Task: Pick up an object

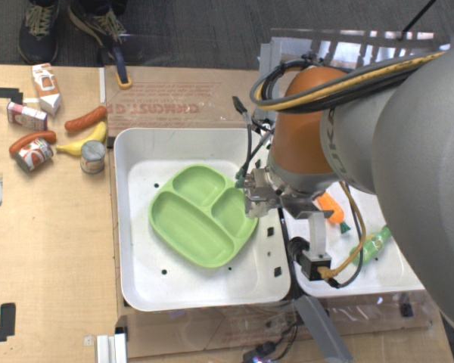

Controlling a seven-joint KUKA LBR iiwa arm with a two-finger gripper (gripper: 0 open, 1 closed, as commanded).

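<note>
Camera view: pincer [251,200] is low over the right rim of the green divided plate [203,216], which lies flat in the left bin [129,225]. Can't tell how the pincer stands; wrist blocks it. Orange item [331,206] and green item [372,244] sit in the right bin [393,278]. Looks like the approach/grasp step on the plate rim. Next: pinch the rim firmly, lift straight; a thin, flat edge may slip.

I see green tray [200,216] tilted in left bin [129,225], gripper [251,200] at tray's right edge, arm [340,134] over the bin divide, orange piece [331,205] and green piece [374,243] in right bin [393,278], toy food [60,138] on bench [45,240] at left
</note>
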